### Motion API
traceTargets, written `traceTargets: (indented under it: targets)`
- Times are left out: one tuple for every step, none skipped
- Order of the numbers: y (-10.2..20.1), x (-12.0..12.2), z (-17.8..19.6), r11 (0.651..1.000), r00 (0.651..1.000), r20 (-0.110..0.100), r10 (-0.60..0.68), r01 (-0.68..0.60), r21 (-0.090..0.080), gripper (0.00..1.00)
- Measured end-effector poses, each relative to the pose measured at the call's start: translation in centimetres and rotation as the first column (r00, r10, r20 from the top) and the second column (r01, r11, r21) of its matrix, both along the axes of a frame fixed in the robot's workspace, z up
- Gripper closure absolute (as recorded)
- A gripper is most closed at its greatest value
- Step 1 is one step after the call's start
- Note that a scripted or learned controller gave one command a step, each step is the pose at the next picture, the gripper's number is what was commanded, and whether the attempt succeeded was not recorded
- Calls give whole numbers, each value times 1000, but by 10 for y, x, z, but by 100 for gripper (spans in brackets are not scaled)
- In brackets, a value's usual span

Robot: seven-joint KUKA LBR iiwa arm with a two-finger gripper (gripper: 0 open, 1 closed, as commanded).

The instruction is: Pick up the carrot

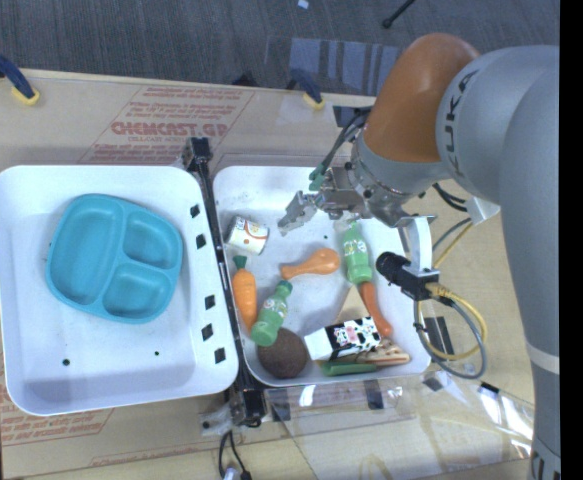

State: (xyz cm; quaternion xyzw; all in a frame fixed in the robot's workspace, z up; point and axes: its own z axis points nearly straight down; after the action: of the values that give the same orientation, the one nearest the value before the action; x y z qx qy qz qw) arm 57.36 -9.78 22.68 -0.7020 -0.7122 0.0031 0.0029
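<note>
Jaws (pixel 301 211) hang spread and holding nothing, up-right of the carrot (pixel 244 298); it lies lengthwise along the right bin's (pixel 271 180) left wall, beside the green bottle (pixel 270 315).

The carrot (pixel 244 297) is a short orange toy with a small green top, lying flat in the right bin (pixel 271 183) hard against its left wall. Its green end points far, its tip near. A green bottle (pixel 270 315) lies just right of it, touching or nearly so.
</note>
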Motion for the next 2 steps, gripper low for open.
traceTargets:
  targets:
    - [-26,-37,-136,994,994,0,112,-112,1,0]
    - [-1,25,-134,1000,1000,3,-25,25,-2,0]
